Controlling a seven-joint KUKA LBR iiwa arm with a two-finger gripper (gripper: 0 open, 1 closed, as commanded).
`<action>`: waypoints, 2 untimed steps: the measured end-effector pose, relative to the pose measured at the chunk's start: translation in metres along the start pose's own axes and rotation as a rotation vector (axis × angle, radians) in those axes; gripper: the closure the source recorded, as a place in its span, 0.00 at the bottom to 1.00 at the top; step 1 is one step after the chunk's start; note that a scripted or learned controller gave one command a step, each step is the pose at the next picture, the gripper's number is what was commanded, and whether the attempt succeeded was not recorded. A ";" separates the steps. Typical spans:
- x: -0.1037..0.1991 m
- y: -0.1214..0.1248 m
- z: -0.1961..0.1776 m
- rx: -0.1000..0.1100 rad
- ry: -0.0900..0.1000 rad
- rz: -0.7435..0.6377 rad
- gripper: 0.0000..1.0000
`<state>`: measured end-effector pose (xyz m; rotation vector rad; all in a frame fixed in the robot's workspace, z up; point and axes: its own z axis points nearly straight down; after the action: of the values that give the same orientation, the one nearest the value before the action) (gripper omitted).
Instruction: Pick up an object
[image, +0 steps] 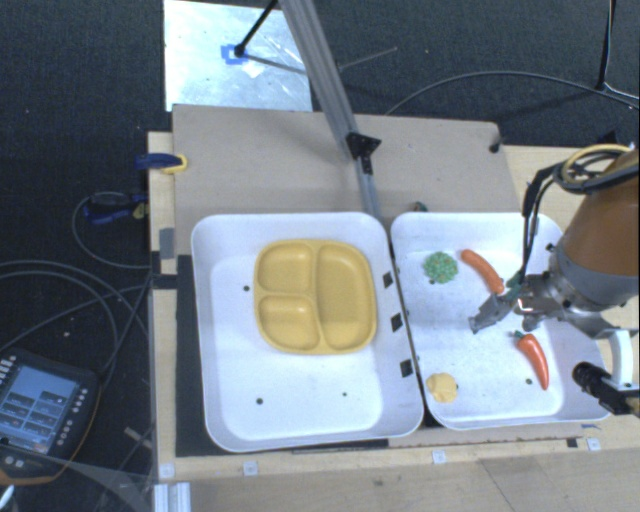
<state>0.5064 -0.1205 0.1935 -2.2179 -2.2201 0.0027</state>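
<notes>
The right bin (455, 405) holds a long orange piece (481, 269) near its back, a green round piece (439, 266) to the left of that, a red-orange piece (535, 360) at the right, and a small yellow piece (441, 386) near the front left. My gripper (489, 314) hangs low over the middle of this bin. It sits just in front of the long orange piece and left of the red-orange piece. I see nothing held in it.
The left bin (230, 400) holds a yellow divided plate (315, 296). A grey pole (335, 95) slants down to the bench behind the bins. Cables and a control pendant (35, 405) lie on the floor at the left.
</notes>
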 end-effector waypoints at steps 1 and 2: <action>0.001 -0.005 0.043 0.000 0.000 0.000 0.00; 0.001 -0.003 0.030 -0.007 -0.001 -0.002 1.00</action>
<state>0.5031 -0.1195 0.1633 -2.2202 -2.2263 -0.0043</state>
